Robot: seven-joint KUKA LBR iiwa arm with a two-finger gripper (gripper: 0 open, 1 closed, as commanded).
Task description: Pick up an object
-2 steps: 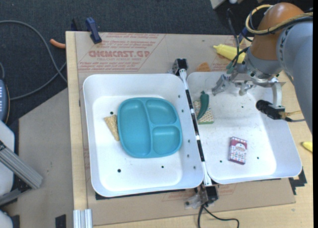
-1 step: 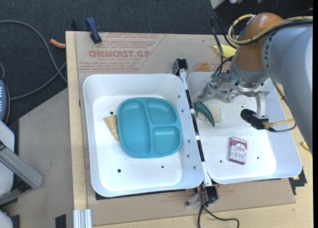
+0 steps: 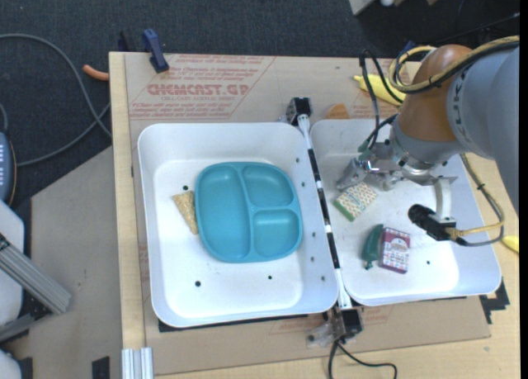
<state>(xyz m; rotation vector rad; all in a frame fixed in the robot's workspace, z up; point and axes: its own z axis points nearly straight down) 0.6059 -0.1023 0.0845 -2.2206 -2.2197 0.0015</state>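
In the right bin [image 3: 474,274] lie three things: a pale green checkered block [image 3: 356,201] near the bin's left wall, a dark green object [image 3: 372,247], and a small maroon and pink box [image 3: 396,251] right beside it. My gripper [image 3: 361,172] is low over the upper left part of this bin, just above and close to the checkered block's far edge. Nothing shows as held. The grey arm with its orange band [image 3: 433,92] comes in from the upper right.
The left bin [image 3: 161,204] holds a teal divided plate [image 3: 247,210] with a tan cracker-like piece [image 3: 186,208] tucked under its left edge. A black-clipped divider [image 3: 318,204] separates the bins. Yellow cables [image 3: 379,88] lie behind the right bin.
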